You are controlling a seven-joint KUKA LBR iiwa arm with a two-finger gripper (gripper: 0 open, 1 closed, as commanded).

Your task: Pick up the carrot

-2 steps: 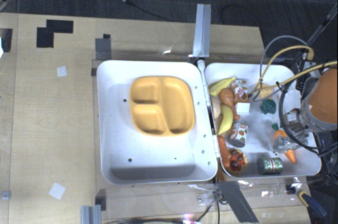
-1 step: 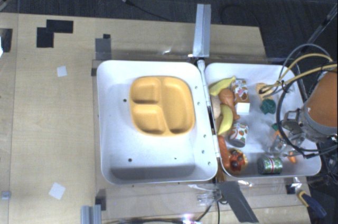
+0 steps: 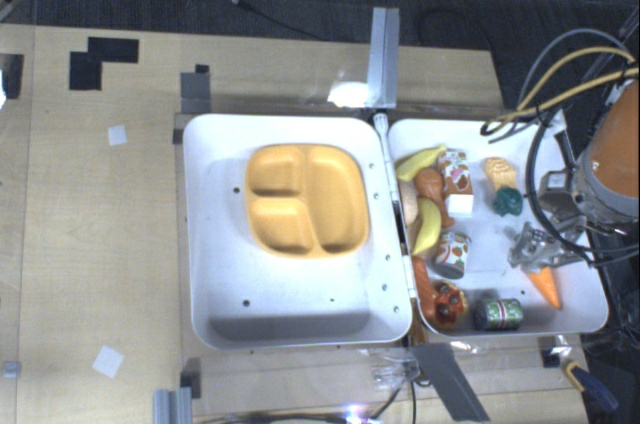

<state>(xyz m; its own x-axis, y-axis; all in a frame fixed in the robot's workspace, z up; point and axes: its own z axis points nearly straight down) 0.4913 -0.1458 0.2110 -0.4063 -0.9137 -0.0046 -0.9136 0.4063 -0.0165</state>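
The carrot (image 3: 545, 286) lies at the right bin's (image 3: 590, 317) near right corner, tip pointing outward. The gripper (image 3: 538, 252) sits just over its thick end; whether the fingers grip it I cannot tell.

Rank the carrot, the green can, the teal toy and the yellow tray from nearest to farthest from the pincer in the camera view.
From the pincer:
1. Carrot, right beside it, toward the bin's near edge.
2. Green can, at the near edge; the teal toy, farther back, is too close to call against it.
3. Yellow tray, in the other bin.
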